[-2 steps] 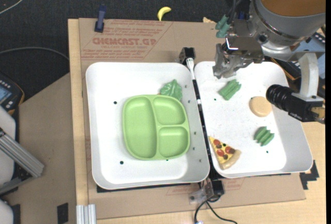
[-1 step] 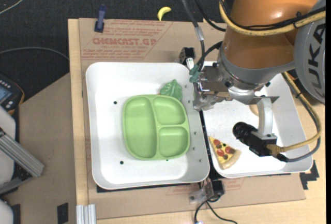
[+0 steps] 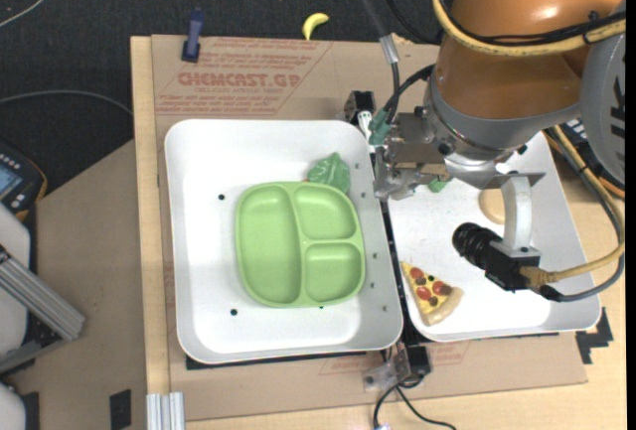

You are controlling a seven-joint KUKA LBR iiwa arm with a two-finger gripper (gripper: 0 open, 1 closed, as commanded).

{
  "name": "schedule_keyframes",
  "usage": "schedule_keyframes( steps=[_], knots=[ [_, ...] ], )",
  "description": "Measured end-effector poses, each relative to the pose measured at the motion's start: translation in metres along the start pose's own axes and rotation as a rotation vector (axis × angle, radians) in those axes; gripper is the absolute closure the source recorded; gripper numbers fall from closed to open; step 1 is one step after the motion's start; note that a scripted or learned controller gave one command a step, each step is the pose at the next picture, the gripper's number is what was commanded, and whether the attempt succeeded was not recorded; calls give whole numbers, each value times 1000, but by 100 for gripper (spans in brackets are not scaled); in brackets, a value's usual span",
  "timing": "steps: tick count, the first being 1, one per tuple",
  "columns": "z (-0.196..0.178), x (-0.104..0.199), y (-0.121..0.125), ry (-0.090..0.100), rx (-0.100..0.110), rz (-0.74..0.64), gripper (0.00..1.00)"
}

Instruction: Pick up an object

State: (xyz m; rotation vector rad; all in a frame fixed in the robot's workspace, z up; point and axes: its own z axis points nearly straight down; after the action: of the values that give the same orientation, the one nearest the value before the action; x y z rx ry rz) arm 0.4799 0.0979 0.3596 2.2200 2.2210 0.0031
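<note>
Arm: a big grey arm [image 3: 517, 71] with an orange top comes in from the right side and hangs over the right bin.
End effector: the end effector [image 3: 405, 178] sits low under the arm, right by the wall where the two bins meet, at the far part of the right bin. It is hard to see from above, so I cannot tell how it is set or if anything is in it.
Left bin: the left bin [image 3: 199, 219] is white and shallow. It sits on the worktop.
Green plate: a green plate [image 3: 298, 242] with three parts lies flat in the middle of the left bin.
Green leaf toy: a small green leaf toy [image 3: 330, 170] lies at the far edge of the green plate, touching it, near the wall between the bins.
Right bin: the right bin [image 3: 561, 249] is white too, just beside the left bin.
Pizza slice: a toy pizza slice [image 3: 431, 292] lies in the near left corner of the right bin, apart from the end effector.
Round tan thing: a round tan thing [image 3: 492, 207] lies in the right bin, partly behind a white part of the arm. I cannot tell what it is.
Black tube: a black tube part [image 3: 487, 254] with a yellow hose hangs off the arm over the right bin, near the pizza slice.
Worktop: the worktop [image 3: 258, 75] is brown board with red letters on it.
Far edge: a blue clip [image 3: 193, 37] and a small yellow thing [image 3: 315, 23] sit at the far edge of the worktop.
</note>
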Motion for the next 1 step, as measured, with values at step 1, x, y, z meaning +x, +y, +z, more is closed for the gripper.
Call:
schedule_keyframes(
  steps=[1],
  knots=[
    [-10, 0, 1, -1, -2, -1, 100]
  ],
)
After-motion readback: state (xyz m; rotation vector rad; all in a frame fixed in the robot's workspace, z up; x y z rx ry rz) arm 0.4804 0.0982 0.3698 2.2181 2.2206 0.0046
